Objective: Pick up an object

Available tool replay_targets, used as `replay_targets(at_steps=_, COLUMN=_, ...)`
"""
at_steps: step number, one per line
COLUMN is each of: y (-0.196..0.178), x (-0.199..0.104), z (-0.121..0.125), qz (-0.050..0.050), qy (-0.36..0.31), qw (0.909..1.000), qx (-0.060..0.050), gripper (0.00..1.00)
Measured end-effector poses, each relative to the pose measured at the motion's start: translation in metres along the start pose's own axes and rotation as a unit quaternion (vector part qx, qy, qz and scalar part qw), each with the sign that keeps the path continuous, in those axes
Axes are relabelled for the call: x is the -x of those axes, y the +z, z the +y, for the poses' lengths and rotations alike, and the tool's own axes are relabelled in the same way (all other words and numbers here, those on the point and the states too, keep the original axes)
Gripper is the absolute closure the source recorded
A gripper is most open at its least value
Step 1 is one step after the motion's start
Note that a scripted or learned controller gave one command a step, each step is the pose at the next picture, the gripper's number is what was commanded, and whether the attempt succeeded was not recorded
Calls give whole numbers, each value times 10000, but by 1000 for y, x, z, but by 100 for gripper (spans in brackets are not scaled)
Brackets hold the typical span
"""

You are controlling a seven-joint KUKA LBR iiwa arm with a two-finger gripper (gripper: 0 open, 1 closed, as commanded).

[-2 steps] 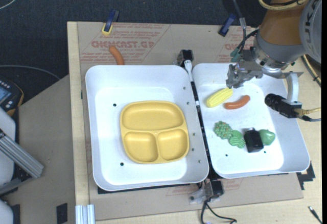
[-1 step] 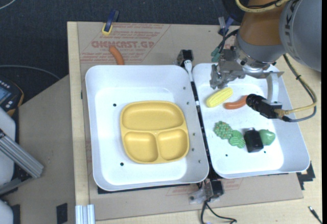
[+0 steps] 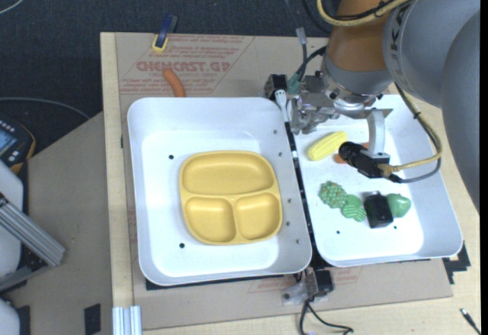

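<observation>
Camera view: the claw [image 3: 309, 118] is seen low over the right bin's [image 3: 427, 238] far left corner; whether it is open or closed cannot be told. Just beside it lies a yellow corn cob [image 3: 326, 145], not gripped. A miss against the bin wall could be risked.
</observation>
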State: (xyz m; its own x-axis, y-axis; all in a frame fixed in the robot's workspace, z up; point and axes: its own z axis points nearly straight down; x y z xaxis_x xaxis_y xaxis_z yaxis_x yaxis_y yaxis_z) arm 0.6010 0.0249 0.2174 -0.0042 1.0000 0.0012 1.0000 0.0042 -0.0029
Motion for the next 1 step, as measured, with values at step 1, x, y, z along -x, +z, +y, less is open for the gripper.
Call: replay_targets(at_steps=1, y=1, x=13, z=-8, qz=-7, qy=26, qw=10000, qx=-4, gripper=100)
